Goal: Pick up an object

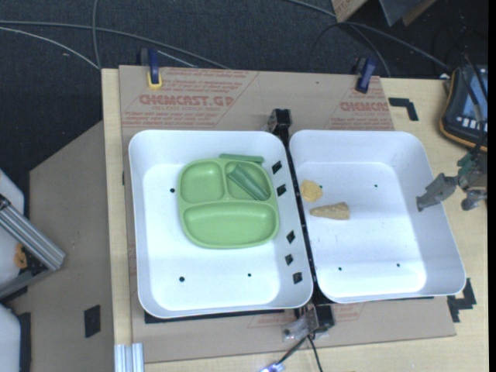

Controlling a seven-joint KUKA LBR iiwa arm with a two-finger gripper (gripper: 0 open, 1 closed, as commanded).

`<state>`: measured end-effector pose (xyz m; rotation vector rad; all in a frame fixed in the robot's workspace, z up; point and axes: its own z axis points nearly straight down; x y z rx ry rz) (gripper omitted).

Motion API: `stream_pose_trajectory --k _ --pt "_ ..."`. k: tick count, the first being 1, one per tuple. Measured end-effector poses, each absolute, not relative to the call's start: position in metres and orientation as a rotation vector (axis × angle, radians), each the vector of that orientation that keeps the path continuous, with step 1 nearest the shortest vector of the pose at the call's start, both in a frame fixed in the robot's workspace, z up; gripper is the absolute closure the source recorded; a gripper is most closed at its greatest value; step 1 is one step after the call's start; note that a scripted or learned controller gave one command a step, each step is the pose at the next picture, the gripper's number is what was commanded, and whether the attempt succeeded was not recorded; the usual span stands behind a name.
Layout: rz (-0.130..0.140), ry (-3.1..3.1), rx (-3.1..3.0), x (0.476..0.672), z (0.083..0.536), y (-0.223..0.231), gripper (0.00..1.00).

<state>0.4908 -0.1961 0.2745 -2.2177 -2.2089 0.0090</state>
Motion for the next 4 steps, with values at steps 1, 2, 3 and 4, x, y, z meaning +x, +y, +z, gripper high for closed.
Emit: stream_pose_trajectory --k 1,2,3,4 --pt "0.000 -2.221 -2.221 0.493 0.280 -0.195 0.00" --pt "0.004 -2.216 -2.216 0.491 0.217 -0.194 0.00" --pt "0.004 -2.214 -2.216 0.482 0.157 -0.193 0.00" --pt "0.002 -2.217 -2.215 0.490 0.102 -0.187 0.00"
